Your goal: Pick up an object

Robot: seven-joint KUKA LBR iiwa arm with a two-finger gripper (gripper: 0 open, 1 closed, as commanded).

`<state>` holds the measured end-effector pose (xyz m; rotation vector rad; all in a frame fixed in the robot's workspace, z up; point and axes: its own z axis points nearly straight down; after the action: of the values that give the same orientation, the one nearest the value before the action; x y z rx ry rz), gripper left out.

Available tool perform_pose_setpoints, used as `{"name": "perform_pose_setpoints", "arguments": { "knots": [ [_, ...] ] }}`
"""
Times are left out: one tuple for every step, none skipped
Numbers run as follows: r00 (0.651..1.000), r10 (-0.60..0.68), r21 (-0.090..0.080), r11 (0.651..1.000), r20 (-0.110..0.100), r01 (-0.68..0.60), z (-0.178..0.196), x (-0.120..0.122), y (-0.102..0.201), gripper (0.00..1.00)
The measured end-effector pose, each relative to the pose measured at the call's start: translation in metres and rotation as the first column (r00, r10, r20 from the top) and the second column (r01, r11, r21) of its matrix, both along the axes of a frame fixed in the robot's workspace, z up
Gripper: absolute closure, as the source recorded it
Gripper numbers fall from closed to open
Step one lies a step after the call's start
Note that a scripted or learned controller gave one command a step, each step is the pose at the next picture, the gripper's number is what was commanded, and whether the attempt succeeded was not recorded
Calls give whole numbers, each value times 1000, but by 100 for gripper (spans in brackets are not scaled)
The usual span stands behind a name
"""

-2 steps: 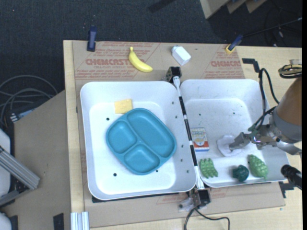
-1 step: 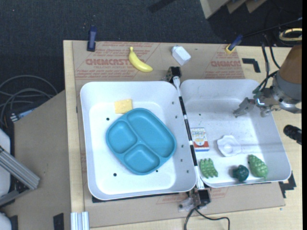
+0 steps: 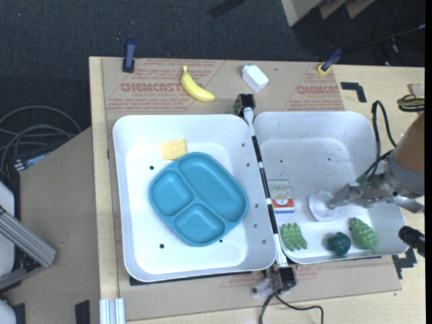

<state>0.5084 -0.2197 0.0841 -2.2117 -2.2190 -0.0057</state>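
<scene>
Setting: You look down on a cardboard-covered bench (image 3: 223,90) standing on dark carpet, with two shallow white bins side by side, the left bin (image 3: 128,201) and the right bin (image 3: 304,130).
Gripper: Your gripper (image 3: 344,198) reaches in from the right edge, low over the right bin. Its tip is a blur of grey metal, so you cannot tell how the fingers stand.
Hidden or cut off: The arm (image 3: 408,160) is cropped by the frame, with little more than the wrist end visible. A black cable (image 3: 376,123) loops up beside it.
White piece: A pale, rounded white object (image 3: 322,206) lies just left of the gripper tip, touching or nearly so; you cannot tell which. It blends into the bin floor, so its outline and long axis are hard to read.
Green things: A knobbly green piece (image 3: 362,233) sits just below the gripper, its long axis slanting down to the right. A round dark green ball (image 3: 339,244) lies below and slightly left. Another knobbly green piece (image 3: 293,236) lies farther left and below, its long axis roughly up and down the view.
Small box: A red and white carton (image 3: 280,196) rests well left of the gripper, against the divider.
Left bin: Far left of the gripper sit a blue divided plate (image 3: 197,198) and a yellow block (image 3: 173,149) above it.
Outside the bins: A banana (image 3: 194,86) and a white block (image 3: 255,78) lie on the cardboard, up and left.
</scene>
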Motion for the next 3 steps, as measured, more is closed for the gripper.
{"name": "perform_pose_setpoints", "arguments": {
  "knots": [
    [1000,-2,-10,1000,7,2,105,65,0,0],
    [1000,0,-4,1000,3,0,9,-1,-1,0],
    [1000,-2,-10,1000,9,2,129,103,-4,0]
  ]
}}
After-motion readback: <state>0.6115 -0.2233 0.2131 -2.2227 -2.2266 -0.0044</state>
